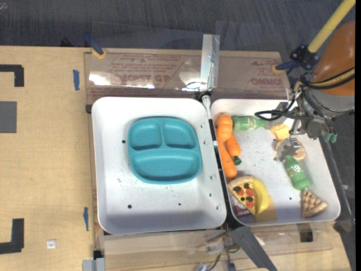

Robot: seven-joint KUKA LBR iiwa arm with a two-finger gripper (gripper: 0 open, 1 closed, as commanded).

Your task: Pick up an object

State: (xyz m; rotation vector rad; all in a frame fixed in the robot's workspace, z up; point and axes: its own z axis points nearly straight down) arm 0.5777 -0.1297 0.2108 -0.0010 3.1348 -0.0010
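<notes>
- Bins: two shallow white ones sit side by side on the desk point(45, 168); the left bin point(113, 208) carries a teal divided plate point(164, 149) lying flat near its middle, with three compartments facing up.
- The right bin point(333, 205) holds all the loose toys, placed here relative to the teal plate.
- Just right of the plate, past the wall between the bins, an orange carrot point(227, 145) lies lengthwise with a small green tip at its near end.
- Farther right and level with the plate's far edge lies a pale green bottle point(248, 123), on its side.
- Right of and below the plate sits a pizza slice point(243, 192) touching a yellow banana point(260, 195).
- Well right of the plate, a green bottle-like toy point(296, 173) lies tilted, and a waffle-patterned wedge point(311, 202) rests near the bin's near right corner.
- A small yellow piece point(280, 132) lies by the far right side.
- The pincer point(289, 147) hangs low over the right bin, just above the green toy's upper end; whether it is apart or together cannot be told, and nothing is seen clamped in it.
</notes>
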